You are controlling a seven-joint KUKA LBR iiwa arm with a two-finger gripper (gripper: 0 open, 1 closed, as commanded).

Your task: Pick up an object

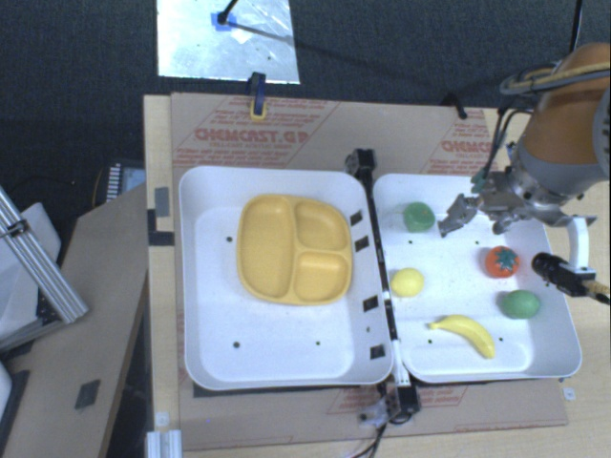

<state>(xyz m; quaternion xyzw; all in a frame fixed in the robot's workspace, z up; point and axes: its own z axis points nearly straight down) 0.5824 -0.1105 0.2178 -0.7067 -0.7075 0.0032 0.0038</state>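
The jaws of the gripper (pixel 480 216) stand spread with nothing between them, one finger reaching toward the left and the other angled down, hovering over the upper part of the right bin (pixel 554 356). Nearest the camera in that bin lies a yellow banana (pixel 465 334), flat on the floor close to the front wall. Just behind it to the right sits a green round fruit (pixel 520 303), and to the left, near the divider between the bins, a yellow lemon (pixel 408 282). Farther back, a red tomato with a green top (pixel 500 261) rests below the jaws and a little to the right, apart from them. At the far end of the bin a second green fruit (pixel 417 217) sits just left of the left finger, close but not touching it as far as can be seen. The left bin (pixel 205 351) holds a yellow divided plate (pixel 292 248), lying flat near its middle. Both bins rest on a cardboard sheet (pixel 286 132) spread over the counter (pixel 124 256), and beyond it lies a shiny square panel (pixel 227 27).
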